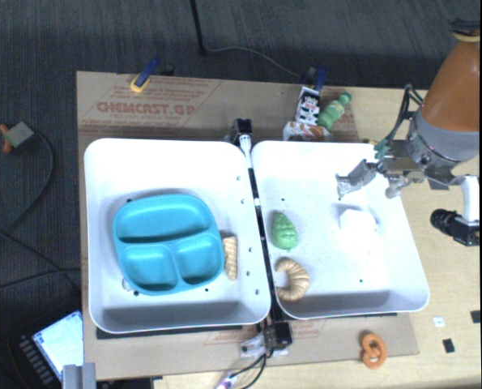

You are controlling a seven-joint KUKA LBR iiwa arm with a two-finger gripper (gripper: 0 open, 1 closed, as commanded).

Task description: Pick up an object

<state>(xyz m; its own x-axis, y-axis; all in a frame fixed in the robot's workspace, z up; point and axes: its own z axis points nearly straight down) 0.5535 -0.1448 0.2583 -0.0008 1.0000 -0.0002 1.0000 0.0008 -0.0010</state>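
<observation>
Croissant point(292, 277) well apart from gripper point(368, 181).

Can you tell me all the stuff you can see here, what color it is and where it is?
bins: 2, white, side by side on the bench
divided tray: 1, blue, in the left bin
ridged tan piece: 1, tan, left bin, beside the tray's right edge
green toy: 1, green, right bin, near its left wall
curved tan toy: 1, tan, right bin, front left corner
white object: 1, white, right bin, hard to make out
orange ring: 1, orange, on the bench in front of the right bin
clamp: 1, blue and yellow, back edge of the bench
arm: 1, grey and orange, reaching in from the right
tool: 1, grey, above the right bin's back area
</observation>
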